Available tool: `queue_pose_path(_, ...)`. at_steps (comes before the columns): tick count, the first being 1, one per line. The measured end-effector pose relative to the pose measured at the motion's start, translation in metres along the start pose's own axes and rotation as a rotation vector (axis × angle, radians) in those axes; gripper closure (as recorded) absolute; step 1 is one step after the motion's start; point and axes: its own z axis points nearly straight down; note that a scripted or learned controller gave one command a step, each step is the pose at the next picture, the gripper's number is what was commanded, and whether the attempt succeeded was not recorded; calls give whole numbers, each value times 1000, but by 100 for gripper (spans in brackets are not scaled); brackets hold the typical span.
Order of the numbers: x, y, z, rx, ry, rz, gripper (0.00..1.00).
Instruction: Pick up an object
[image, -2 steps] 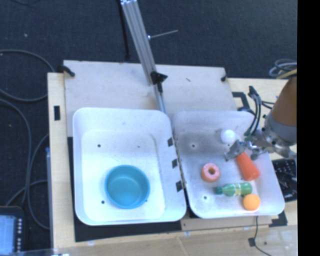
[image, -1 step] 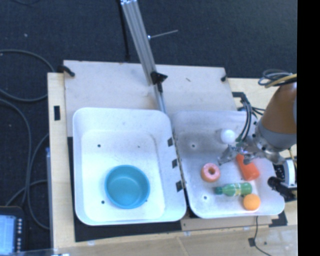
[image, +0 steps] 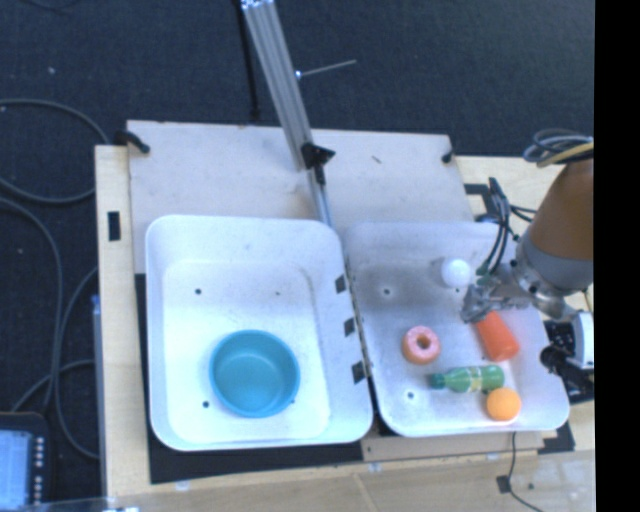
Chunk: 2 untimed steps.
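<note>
At frame right, your hand (image: 480, 305), grip state unclear, hovers touching the orange cylinder-shaped toy (image: 497, 336). It may roll away towards the green plastic bottle (image: 466, 379).

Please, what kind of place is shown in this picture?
Probably a robot laboratory or test bench. Two white bins, the left bin and the right bin, sit on a plain bench. A grey and orange arm reaches in, and loose cables lie on the dark floor.

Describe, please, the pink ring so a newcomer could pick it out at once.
Look in the right bin, the one the arm reaches into. Near its middle lies the pink ring, left of the orange cylinder and above the green bottle. It alone has a hole.
</note>
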Motion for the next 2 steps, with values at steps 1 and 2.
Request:
queue_pose_path(1, 3, -3, -47, 2, 3, -12, 100)
queue_pose_path(2, 1, 2, -92, 0, 2, -19, 100)
